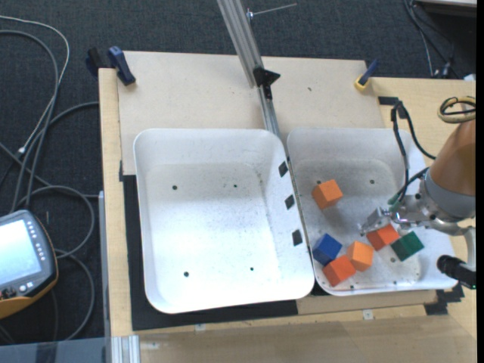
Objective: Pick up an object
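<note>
The surface [197,89] carries two shallow white bins side by side. The left bin [151,157] has only dark specks on its floor. The right bin [355,141] contains the candidate objects: an orange cube [327,193] lying apart near the bin's middle, and a loose cluster toward the near edge made up of a blue cube [327,247], a red-orange cube [339,270], a second orange cube [362,255], a red block [383,236] and a green cube [409,246].

The arm enters from the right, its grey wrist low over the right bin. The gripper [387,219] sits just above and against the red block, with the green cube just beside it. Metal parts of the head are visible, but how far the fingers stand apart, and whether anything lies between them, cannot be told from this angle.

Assessment: every object appears to rest on the bin floor, and nothing is seen lifted. The approach looks complete or nearly so, with the red block the likely target. A confirmed grasp and the lift remain outstanding. The crowded neighbours could interfere with a clean closure.
</note>
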Controlling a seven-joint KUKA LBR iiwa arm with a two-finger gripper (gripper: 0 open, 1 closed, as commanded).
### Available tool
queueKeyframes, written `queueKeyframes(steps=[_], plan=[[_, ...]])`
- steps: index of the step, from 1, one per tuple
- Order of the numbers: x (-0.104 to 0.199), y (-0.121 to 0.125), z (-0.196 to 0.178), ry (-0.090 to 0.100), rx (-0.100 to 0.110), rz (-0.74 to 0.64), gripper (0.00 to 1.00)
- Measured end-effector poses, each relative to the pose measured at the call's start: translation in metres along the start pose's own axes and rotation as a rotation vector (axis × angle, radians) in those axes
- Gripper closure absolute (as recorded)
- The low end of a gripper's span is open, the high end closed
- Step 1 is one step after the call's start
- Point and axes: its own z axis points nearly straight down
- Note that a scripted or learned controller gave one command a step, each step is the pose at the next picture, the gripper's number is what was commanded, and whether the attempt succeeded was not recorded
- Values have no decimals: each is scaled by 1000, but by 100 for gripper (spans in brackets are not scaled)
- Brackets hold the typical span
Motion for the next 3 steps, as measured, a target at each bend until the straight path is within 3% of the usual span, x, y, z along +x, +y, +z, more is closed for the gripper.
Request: queueKeyframes(steps=[1, 2, 3], plan=[[61, -18, 13, -1, -7, -2, 0], [59, -18, 3, -1, -6, -1, 100], [59, -18, 4, -1, -6, 0, 0]])
